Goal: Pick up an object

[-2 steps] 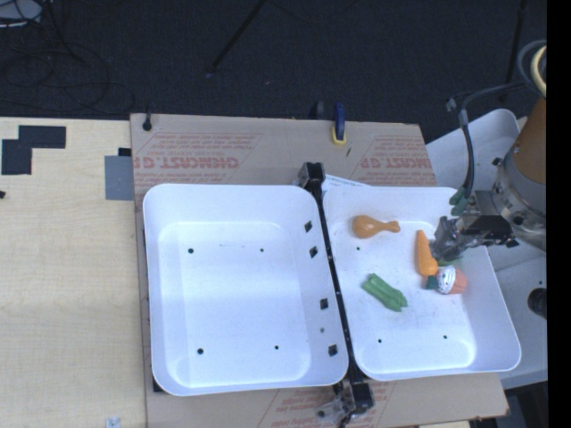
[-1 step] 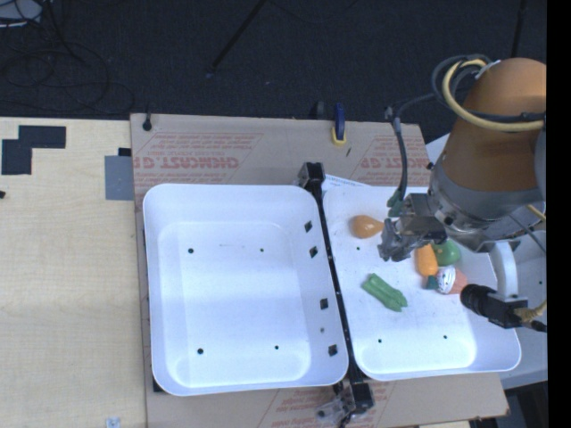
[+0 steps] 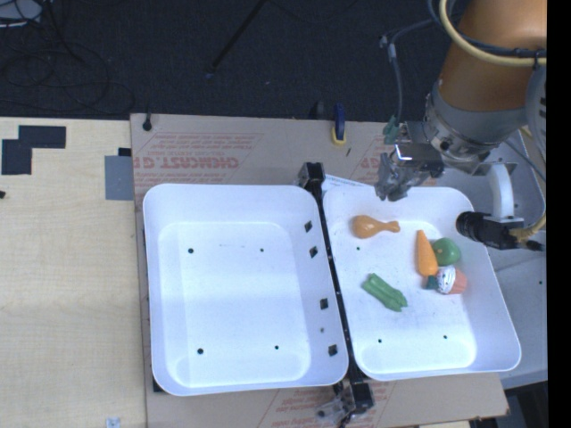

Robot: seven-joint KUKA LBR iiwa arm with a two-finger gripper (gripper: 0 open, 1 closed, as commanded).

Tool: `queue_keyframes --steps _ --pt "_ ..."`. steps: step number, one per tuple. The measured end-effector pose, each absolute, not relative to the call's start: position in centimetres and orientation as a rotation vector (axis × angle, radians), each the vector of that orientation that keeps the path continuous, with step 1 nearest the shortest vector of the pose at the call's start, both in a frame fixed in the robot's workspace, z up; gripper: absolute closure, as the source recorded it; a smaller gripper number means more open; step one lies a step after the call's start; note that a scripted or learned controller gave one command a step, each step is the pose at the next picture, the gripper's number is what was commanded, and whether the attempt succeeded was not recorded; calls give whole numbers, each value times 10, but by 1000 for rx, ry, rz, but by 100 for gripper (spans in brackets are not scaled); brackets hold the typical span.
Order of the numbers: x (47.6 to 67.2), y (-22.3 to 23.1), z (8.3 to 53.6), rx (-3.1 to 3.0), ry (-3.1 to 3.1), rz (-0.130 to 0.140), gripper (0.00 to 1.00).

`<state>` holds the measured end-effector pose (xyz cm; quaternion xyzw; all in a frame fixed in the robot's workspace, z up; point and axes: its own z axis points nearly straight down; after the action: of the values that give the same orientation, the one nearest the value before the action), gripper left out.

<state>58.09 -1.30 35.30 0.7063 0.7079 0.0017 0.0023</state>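
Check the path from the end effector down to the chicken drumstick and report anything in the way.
Nothing visible blocks it. The end effector hangs over the right bin's far edge, and the drumstick lies just below it on bare bin floor. The carrot and green vegetable sit apart, off that path.

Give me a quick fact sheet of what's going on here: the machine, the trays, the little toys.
arm: grey with orange band, reaching in from the right
gripper: above the right bin's far edge, holding nothing visible
left bin: white, shallow
right bin: white, holds the toys
toys: drumstick, carrot, green pod, green ball, small round toy
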Motion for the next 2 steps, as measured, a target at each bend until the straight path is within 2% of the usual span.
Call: queue_keyframes --steps 1,2 --pt "561 48 339 2219 2231 -4 100" --pt "497 -45 377 2230 2210 -2 100"
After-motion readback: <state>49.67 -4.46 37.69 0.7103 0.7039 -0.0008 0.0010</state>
